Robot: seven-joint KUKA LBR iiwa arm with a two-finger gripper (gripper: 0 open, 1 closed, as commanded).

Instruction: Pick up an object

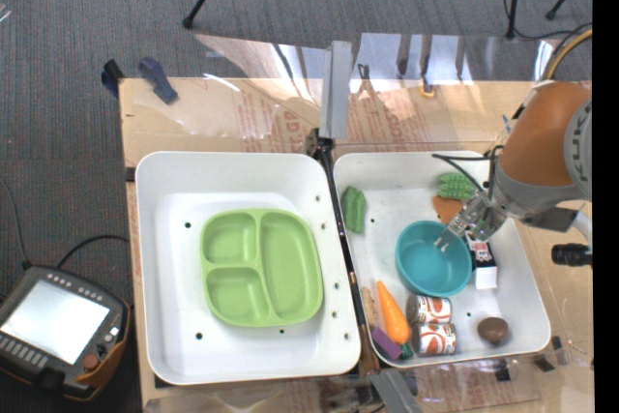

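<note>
The claw [462,229] hangs over the right white plastic bin [513,324], its tips at the upper right rim of a round teal plastic bowl [432,259]. Whether it is spread or pressed together cannot be told, as the tips blur into the bowl's edge; nothing is seen held in it. The grey arm with its orange band [542,142] rises up and to the right of the claw.

Just above the claw lies a green ridged toy vegetable on an orange piece [451,193]. Just right of and below the claw sits a small black and white carton [483,264], beside the bowl. Below the claw, past the bowl, two small red and white tin cans [430,324] lie stacked one above the other, with an orange plastic carrot [391,307] to their left and a small purple piece [387,340] at the carrot's lower end. A brown rounded lump [492,330] sits to the right of the cans. Left of the claw, near the bin's left wall, lies a green plastic pod shape [354,208].

Far to the left of the claw, the left white bin [164,179] holds a light green plastic divided plate [261,266] with three compartments. Both bins rest on the cardboard-covered counter [232,106].
</note>
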